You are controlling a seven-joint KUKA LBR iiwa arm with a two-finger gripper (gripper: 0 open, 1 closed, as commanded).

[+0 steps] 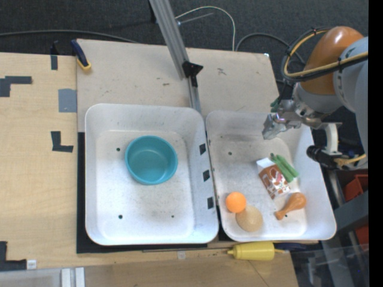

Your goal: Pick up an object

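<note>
Jaws (274, 126) are hanging over the upper right part of the right bin (239, 130), near its back wall, and honestly I can't tell if they're apart or together from this angle, it's just a grey blob at the end of the wrist. Nothing visibly between them.

All the stuff to grab sits lower in that same bin, toward the front edge. Closest to the jaws is a green stick-shaped thing (283, 166), lying at a slant, touching or overlapping a small snack packet (274, 180) with red and white print. Below that and off to the right is a toy chicken drumstick (291, 205). Further left along the front there's an orange ball (236, 202), and a tan rounded lump (249, 219) (potato? bread roll? can't say) sits right against it.

Left bin (102, 160) has a teal bowl (151, 159) sitting upright, well away from the jaws.

On the table (36, 160) itself, a yellow mustard-style bottle (253, 251) lies on its side just outside the front rim of the right bin.
</note>
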